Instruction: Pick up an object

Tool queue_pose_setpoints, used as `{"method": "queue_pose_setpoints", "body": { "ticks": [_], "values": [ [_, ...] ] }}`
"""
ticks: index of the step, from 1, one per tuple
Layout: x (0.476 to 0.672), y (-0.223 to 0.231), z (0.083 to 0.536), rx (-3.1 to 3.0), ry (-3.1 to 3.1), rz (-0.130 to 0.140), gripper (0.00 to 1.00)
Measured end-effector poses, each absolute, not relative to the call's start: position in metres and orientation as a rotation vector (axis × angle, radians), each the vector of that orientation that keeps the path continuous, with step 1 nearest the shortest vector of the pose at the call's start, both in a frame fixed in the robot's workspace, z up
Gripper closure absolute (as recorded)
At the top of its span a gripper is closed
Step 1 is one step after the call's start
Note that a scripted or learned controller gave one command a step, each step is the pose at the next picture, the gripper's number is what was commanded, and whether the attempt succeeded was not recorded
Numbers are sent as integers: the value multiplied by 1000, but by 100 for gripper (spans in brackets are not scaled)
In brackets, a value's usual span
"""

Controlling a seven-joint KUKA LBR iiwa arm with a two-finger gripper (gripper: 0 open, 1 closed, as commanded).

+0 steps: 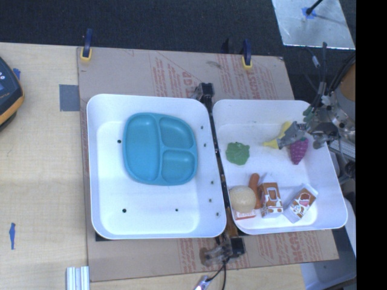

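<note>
Apparently the gripper (300, 129) hangs over the right bin's (329, 222) far right corner, just above purple toy grapes (298, 150) with a yellow piece (280, 136) touching them on the left; whether its claw is apart or together cannot be told. Likely the grapes are light, stiff, bumpy plastic, best pinched across the widest part of the bunch, though the yellow piece crowds one side and the bin wall lies near the other. Elsewhere, a green lump (237, 153) sits near the middle, and a pale ball (242, 198), an orange stick (254, 183) and two small cartons (285, 202) line the near edge, while the left bin (103, 162) holds a blue tray (160, 148).
</note>
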State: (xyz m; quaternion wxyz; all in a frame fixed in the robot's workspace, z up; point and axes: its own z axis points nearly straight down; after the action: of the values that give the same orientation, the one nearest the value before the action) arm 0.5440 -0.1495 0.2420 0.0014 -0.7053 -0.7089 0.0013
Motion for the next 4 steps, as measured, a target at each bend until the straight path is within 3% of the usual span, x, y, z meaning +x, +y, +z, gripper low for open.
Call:
{"method": "queue_pose_setpoints", "body": {
  "ticks": [1, 2, 3, 4],
  "values": [
    [513, -105, 133, -2212, -2225, 7, 0],
    [524, -114, 91, -2214, -2224, 6, 0],
    [524, -115, 101, -2211, -2226, 9, 100],
    [534, -48, 192, -2214, -2226, 0, 100]
  ]
}}
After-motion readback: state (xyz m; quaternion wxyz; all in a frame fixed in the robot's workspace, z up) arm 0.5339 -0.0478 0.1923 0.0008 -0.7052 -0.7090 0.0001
